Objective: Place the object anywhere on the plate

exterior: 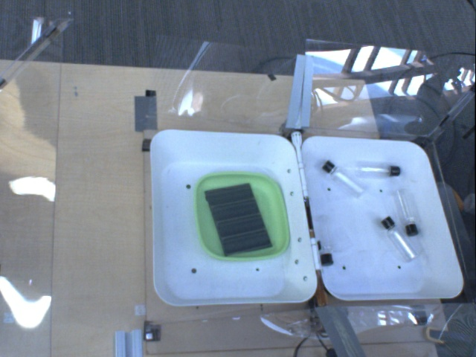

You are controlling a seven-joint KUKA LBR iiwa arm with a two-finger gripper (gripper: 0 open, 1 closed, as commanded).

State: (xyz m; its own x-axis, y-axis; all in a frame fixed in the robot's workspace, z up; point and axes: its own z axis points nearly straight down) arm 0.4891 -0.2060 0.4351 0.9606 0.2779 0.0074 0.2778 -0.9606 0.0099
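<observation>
The left white bin holds a square light-green plastic plate with rounded corners, and a dark grey ribbed rectangular slab lies on the plate, turned slightly askew.

The right white bin holds four small clear vials with black caps. One vial lies at the far left, a second lies just right of it along the far side, a third sits toward the right, and a fourth lies nearer, close beside the third. These are the loose objects the task could mean; none is on the plate yet.

The vials look light, stiff, smooth and likely slippery. Being round, they would roll if nudged, and glass ones would be fragile. I judge the best hold is across the clear barrel at mid-length, fingers square to its axis.

As for how the gripper stands, I cannot tell.
</observation>
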